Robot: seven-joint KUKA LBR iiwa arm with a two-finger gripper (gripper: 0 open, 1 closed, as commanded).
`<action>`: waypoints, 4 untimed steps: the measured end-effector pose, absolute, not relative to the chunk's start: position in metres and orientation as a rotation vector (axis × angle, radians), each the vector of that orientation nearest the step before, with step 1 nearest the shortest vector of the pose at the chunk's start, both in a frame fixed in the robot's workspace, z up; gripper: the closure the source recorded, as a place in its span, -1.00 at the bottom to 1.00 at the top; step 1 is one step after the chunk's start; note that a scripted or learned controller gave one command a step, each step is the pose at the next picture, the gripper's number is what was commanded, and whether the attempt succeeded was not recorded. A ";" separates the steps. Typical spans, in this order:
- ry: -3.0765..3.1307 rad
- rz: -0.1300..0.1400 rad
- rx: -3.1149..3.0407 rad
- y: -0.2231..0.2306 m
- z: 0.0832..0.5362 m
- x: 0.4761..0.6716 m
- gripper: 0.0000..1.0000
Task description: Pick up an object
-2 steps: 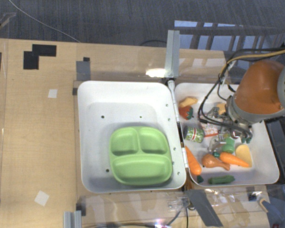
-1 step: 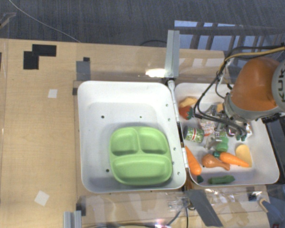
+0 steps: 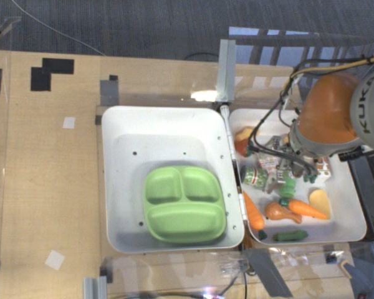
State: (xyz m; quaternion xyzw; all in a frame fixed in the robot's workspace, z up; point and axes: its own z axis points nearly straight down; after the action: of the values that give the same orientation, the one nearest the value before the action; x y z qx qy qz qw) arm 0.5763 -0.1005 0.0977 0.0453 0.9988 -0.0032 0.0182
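Hanging over toys in the right bin [image 3: 355, 226], the pincer [image 3: 280, 180] hides whether it's spread.

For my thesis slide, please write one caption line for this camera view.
KUKA arm's gripper lowered among toy foods in the right bin, beside the left bin holding a green divided plate.

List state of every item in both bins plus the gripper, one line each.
green divided plate: flat in left bin, upright
gripper: low over right bin's clutter; grasp unclear
can: on its side, by the gripper
carrot: lying flat
second carrot: lying along the left wall
dark green vegetable: lying flat, near front wall
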 end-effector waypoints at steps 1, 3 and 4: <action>3.109 -0.010 0.012 -0.095 0.097 0.590 -1.00; 3.103 -0.002 0.159 -0.115 0.098 0.617 -1.00; 3.121 -0.004 -0.152 -0.085 0.090 0.594 -1.00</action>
State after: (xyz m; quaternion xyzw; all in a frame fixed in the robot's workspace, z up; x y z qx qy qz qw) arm 0.5937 -0.0846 0.0896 -0.0488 0.9988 -0.0013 0.0085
